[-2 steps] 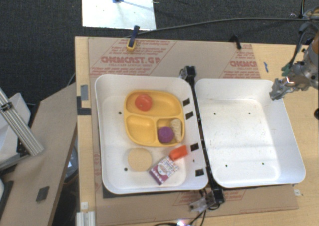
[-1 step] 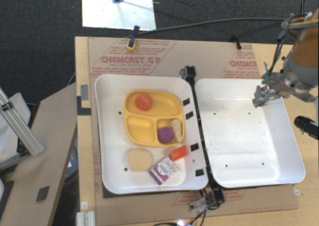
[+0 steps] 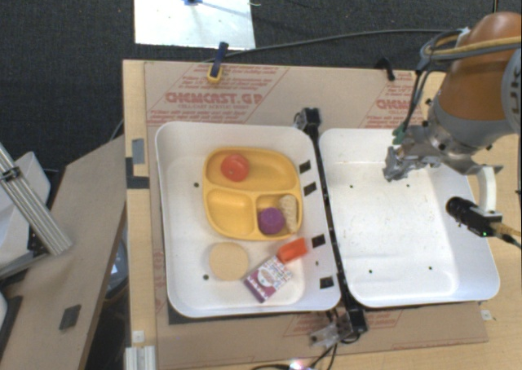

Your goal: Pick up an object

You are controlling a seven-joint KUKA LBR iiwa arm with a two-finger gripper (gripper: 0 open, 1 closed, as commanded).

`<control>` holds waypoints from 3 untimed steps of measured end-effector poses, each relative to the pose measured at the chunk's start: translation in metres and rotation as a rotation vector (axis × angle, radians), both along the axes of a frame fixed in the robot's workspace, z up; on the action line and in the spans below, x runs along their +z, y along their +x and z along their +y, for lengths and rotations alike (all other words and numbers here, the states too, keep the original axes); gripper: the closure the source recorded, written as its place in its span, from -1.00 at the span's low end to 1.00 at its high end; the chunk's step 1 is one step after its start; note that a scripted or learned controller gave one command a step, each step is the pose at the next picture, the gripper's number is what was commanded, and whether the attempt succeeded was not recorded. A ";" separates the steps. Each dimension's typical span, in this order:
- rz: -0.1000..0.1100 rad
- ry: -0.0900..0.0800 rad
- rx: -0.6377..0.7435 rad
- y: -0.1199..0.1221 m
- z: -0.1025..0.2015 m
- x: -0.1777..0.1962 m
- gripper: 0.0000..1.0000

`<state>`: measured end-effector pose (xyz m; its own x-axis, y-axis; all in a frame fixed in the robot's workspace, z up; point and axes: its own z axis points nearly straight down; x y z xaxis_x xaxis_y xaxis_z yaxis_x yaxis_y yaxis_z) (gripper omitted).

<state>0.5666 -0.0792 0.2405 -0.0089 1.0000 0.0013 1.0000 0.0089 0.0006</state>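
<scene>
Nothing picked yet. Gripper (image 3: 395, 166) hangs over the right bin (image 3: 408, 279) around its 11 o'clock corner; can't tell its state. All the stuff's in the left bin (image 3: 181, 279): tomato (image 3: 236, 167) on the tray (image 3: 232, 212), cookie (image 3: 228, 262) at 6.

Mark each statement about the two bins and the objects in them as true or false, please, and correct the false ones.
1. The yellow tray lies in the left bin. True.
2. The red ball sits in the tray's upper compartment. True.
3. The purple ball lies in the right bin. False: it sits in the tray's lower right compartment, beside a beige block.
4. The gripper is above the left bin. False: it is over the upper part of the right bin.
5. The round tan disc lies inside the tray. False: it rests on the bin floor below the tray, near a purple and white packet and an orange piece.
</scene>
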 end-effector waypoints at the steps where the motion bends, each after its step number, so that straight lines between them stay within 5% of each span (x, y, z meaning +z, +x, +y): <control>1: 0.001 0.000 -0.001 -0.014 0.046 -0.013 1.00; 3: 0.001 0.001 0.002 -0.050 0.148 -0.017 1.00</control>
